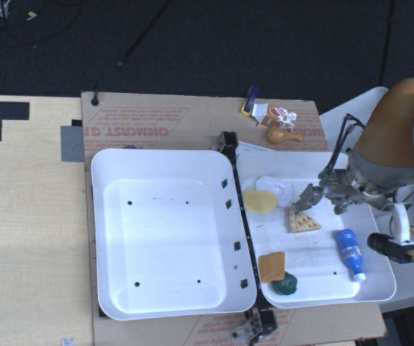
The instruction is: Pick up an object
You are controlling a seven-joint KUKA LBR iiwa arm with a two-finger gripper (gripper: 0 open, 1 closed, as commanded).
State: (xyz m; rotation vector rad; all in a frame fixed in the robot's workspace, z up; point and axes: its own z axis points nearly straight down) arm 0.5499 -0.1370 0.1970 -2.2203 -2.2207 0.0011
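The right white bin point(379, 290) holds several small objects. A triangular pizza-like slice point(304, 223) lies near its middle, with a pale yellow disc point(260, 202) to its left. A blue bottle point(350, 252) lies at the right, and a brown square biscuit point(271, 266) and a dark green lump point(286, 285) sit by the front edge. My gripper point(306, 199) reaches in from the right and hangs just above the slice's upper corner. Nothing shows as held in it.
The left white bin point(113, 171) stands alongside, split from the right one by a black hinge strip point(237, 215). A clear plastic piece point(276, 187) lies behind the yellow disc. Behind the bins, on the cardboard, lie a brown toy drumstick point(283, 135), a red-and-white packet point(279, 113) and a blue-yellow clip point(250, 101).
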